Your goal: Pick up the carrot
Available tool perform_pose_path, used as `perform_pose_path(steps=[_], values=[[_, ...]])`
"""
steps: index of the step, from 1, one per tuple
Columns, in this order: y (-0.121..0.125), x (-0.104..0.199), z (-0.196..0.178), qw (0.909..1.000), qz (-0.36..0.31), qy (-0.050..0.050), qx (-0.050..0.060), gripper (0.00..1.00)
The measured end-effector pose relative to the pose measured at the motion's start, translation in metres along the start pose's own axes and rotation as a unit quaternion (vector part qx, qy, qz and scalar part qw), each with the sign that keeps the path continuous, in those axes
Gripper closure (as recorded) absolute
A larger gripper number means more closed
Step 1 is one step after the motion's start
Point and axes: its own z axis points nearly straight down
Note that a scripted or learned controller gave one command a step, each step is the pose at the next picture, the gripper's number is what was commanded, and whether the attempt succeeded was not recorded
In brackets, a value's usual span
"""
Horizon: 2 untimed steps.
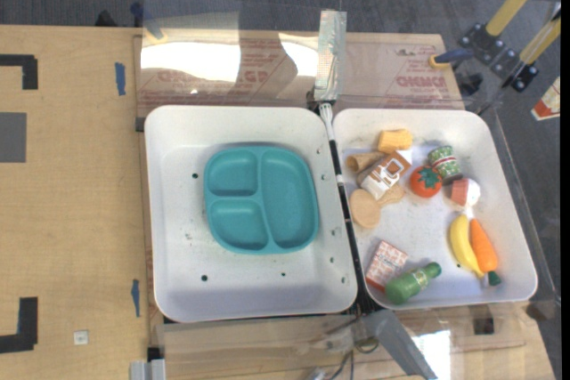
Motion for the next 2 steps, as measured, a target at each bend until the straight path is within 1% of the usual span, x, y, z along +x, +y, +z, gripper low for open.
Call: perform_pose_path(steps=[1,2], values=[[-0.007,-0.059,0.15,0.9972,-0.074,0.01,-0.008,1.0],[-0.008,-0.063,0.127,0.9973,-0.073,-0.002,-0.001,1.0]])
